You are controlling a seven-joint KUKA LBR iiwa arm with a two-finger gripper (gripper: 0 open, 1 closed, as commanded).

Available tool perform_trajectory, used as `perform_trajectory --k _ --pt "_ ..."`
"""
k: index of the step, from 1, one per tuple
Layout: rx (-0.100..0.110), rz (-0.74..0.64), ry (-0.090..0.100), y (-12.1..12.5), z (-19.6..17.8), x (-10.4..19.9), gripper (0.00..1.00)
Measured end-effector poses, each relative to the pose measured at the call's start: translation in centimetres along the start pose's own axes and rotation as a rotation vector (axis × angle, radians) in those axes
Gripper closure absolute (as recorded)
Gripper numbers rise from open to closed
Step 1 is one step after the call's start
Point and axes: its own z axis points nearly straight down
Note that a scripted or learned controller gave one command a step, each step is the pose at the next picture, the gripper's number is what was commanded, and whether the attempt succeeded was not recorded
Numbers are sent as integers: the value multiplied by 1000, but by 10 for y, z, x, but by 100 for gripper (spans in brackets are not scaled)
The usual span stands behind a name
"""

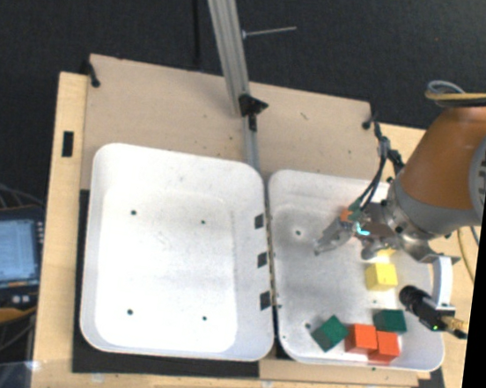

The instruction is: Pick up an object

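Over the right bin [313, 198], I hold the claw [330, 237] low above bare floor, fingers spread apart with nothing between them. Near the arm's wrist lies a yellow block [380, 275]. Along the bin's near edge I note a green block [329, 332] just beside two orange blocks [374, 340], and a second green block [391, 320] touching them behind. On the table [59, 209], the left bin [98, 214] adjoins.

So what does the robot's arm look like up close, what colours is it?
The arm is fat and round, with a big orange band and grey metal underneath. Thin dark cables run down its side to the gripper, which has skinny grey metal fingers. A tiny teal light and an orange spot glow near the wrist.
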Motion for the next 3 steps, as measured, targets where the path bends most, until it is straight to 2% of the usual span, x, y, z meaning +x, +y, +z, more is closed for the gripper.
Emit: perform_trajectory --k 1,2,3 --pt "-6 2 -1 1 -2 0 0" --pt "0 7 -3 5 43 5 0" --pt "1 3 -3 -1 104 8 0"
